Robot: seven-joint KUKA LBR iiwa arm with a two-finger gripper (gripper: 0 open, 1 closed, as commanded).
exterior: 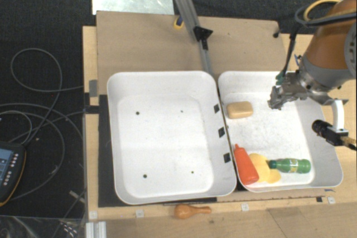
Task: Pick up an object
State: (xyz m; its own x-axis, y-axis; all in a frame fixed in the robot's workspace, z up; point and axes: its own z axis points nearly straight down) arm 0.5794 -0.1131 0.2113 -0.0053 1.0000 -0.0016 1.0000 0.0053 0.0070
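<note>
In the right bin (262, 82), a tan block-shaped sponge (239, 110) lies near the left wall. Along the front wall lie a red bottle (245, 164), a yellow object (263, 166) and a green bottle (290, 165). My gripper (277, 98) hangs over the back right part of this bin, to the right of the tan sponge and apart from it. Nothing shows between its fingers.
The left bin (120, 120) stands beside the right one. A tan pear-shaped object (189, 210) lies on the bench in front of the bins. A grey pole (187, 3) slants down toward the back between the bins. Cables lie on the floor at left.
</note>
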